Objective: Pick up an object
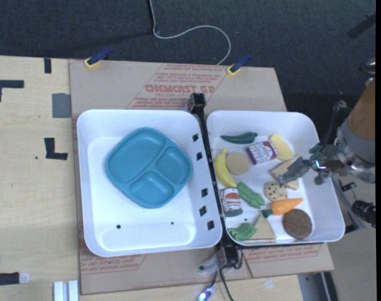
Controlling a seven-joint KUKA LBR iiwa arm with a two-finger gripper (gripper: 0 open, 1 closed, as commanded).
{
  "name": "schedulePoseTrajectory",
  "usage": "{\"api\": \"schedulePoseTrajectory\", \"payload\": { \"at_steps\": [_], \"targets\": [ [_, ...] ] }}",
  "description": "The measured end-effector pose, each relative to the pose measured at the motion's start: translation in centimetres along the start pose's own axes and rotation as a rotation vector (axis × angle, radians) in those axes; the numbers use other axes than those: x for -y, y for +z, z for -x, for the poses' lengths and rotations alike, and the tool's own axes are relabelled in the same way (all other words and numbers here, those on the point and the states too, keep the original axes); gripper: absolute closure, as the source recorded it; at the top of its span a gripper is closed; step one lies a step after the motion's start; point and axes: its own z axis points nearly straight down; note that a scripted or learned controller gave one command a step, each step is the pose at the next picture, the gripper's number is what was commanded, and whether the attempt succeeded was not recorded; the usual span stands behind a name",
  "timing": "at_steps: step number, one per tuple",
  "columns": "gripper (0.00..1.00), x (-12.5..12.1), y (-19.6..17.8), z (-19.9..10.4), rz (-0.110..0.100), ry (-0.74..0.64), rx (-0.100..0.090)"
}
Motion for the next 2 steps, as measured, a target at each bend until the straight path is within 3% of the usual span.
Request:
{"api": "schedulePoseTrajectory", "payload": {
  "at_steps": [1,2],
  "targets": [
    [1.0,0.0,-1.0,-0.1,0.0,-0.001,0.0],
    [1.0,-2.8,3.8,-6.0,-0.003,-0.006,-0.002]
  ]
}}
